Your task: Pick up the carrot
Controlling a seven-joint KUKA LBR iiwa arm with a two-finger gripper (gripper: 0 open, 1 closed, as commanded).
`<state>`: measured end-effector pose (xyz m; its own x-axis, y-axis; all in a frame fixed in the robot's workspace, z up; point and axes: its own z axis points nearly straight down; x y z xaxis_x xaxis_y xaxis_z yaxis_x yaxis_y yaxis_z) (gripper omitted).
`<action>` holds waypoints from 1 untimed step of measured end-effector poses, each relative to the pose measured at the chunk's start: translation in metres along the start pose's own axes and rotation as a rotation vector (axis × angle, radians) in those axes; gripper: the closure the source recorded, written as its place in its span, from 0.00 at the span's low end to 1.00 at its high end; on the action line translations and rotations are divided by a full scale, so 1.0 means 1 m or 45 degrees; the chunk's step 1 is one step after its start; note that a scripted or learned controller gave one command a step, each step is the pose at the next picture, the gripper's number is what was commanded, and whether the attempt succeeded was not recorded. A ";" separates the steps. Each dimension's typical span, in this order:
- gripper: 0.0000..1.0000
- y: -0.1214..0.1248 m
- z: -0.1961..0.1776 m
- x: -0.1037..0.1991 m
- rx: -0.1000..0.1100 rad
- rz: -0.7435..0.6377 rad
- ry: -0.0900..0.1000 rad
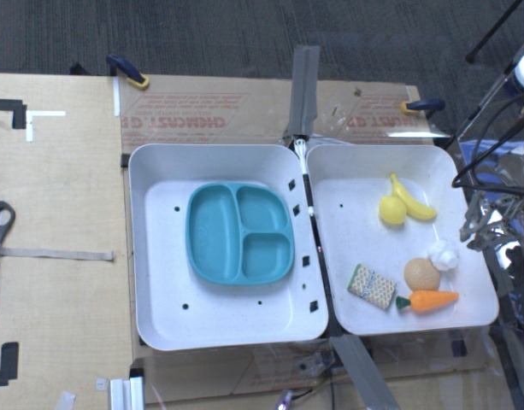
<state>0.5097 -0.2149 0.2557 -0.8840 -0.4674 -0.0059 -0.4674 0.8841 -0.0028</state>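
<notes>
The carrot (432,300) lies at the near edge of the right bin (356,310), touching a tan ball (421,274) and not yet picked up. The gripper (484,225) hangs at that bin's right rim; I cannot tell how it is set or whether it carries anything. This looks like the approach step, and the next move calls for travelling over the carrot and descending without nudging the ball.

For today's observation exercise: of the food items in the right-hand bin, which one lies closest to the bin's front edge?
The carrot: orange with a green end, lying along the front edge of the right bin, below the round tan item. The banana and lemon sit farther back.
</notes>
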 end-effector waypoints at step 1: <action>1.00 -0.016 -0.016 -0.017 -0.002 -0.387 0.000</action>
<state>0.5324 -0.2210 0.2719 -0.7034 -0.7107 -0.0052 -0.7107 0.7034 -0.0033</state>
